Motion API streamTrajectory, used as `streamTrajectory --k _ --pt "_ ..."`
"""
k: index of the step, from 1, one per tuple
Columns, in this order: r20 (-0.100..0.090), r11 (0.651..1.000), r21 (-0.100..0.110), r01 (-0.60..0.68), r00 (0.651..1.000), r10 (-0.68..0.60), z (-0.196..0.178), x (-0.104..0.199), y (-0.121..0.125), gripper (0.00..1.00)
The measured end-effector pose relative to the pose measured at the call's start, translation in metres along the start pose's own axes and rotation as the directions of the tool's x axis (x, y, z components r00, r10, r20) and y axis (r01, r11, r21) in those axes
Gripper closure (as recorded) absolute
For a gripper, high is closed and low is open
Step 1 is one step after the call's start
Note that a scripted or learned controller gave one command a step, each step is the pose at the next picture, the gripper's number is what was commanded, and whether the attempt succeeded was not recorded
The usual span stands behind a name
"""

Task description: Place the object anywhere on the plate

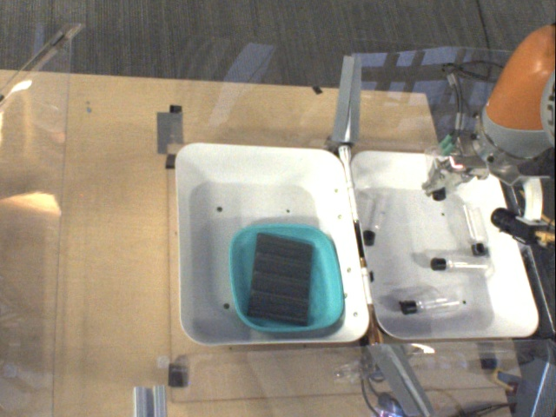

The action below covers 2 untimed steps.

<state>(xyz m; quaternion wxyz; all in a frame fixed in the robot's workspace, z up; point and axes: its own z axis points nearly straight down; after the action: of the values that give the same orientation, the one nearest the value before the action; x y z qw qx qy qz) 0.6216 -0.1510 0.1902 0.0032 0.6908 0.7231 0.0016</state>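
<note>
Black object (281, 278) on plate (328, 266), well apart from tool (443, 177).

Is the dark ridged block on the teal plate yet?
Yes: the dark ridged block lies flat inside the teal plate, in the left bin.

Two white bins sit side by side on a pale tan wooden bench (95, 259), and the left bin (201, 233) holds a teal plate (328, 272) with a dark grey ribbed block (281, 278) lying on it. To the right of that plate, the right bin (512, 315) holds several clear tubes with black caps (430, 304), and a grey metal bar (347, 102) rises from where the two bins meet. The arm (521, 85) above the right bin shows an orange band over a grey wrist, and the floor (217, 16) beyond the bench is dark grey with a fine woven pattern.
</note>
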Motion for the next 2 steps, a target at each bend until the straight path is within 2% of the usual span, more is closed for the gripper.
streamTrajectory --k 1,2 --pt "-0.003 0.999 0.002 0.033 0.999 -0.033 0.004 0.108 -0.053 1.00" --pt "-0.004 0.989 0.003 0.149 0.989 -0.149 -0.003 0.162 -0.115 1.00"
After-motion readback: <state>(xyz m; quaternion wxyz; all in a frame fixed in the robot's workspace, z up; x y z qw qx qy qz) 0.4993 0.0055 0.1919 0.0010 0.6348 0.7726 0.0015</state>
